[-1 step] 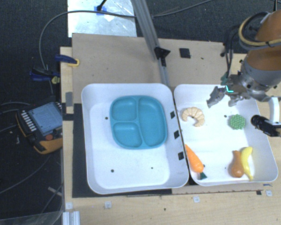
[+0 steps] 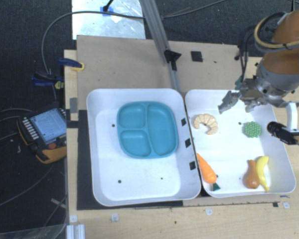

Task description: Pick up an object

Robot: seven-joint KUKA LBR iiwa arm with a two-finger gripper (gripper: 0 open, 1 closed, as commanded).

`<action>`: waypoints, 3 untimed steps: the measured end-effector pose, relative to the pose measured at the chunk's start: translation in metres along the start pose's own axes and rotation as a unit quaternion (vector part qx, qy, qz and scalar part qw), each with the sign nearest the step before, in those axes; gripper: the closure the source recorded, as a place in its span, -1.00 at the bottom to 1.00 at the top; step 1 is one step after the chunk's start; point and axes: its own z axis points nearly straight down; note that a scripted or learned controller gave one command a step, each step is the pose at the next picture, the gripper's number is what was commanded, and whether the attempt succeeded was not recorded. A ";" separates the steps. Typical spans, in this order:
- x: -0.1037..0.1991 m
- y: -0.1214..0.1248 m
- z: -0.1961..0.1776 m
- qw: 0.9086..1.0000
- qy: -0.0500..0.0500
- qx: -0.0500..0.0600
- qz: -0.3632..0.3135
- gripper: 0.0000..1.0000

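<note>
No legible text, label, brand, number or sign appears anywhere on the bench, the two white bins or the items in them; the handheld control pendant [image 2: 44, 128] lying on the dark floor left of the bench shows a lit bluish screen and rows of keys, but its characters are too small and blurred to be read

smooth white plastic bins [image 2: 139, 193], a glossy blue plastic plate [image 2: 147, 130], matt brown board bench [image 2: 119, 63]
</note>
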 end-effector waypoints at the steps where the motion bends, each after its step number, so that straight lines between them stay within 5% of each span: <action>1: 0.007 -0.002 0.044 1.000 0.000 0.002 0.001 -1.00; 3: 0.001 0.003 0.129 1.000 0.000 0.002 0.002 -1.00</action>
